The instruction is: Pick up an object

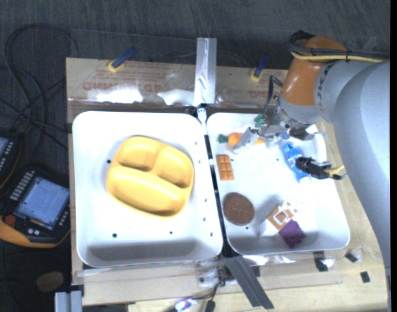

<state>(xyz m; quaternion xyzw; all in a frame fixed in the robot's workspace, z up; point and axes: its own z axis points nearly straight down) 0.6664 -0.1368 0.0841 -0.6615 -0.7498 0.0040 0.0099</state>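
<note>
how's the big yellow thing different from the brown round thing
The yellow thing lies in the left bin; the brown disc lies in the right bin. The yellow thing is far larger, lumpy and split into lobes; the disc is small, flat and round. The yellow thing has its bin to itself, while the disc has small items around it. Both lie untouched by the gripper.

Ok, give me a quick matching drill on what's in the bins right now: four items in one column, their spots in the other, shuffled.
Items:
1. yellow bun-shaped object
2. brown disc
3. purple block
4. orange piece

Places:
A. right bin, near its front right corner
B. left bin, middle
C. right bin, back, beside the claw
D. right bin, front, near the divider

Pairs: 1-B, 2-D, 3-A, 4-C
</note>
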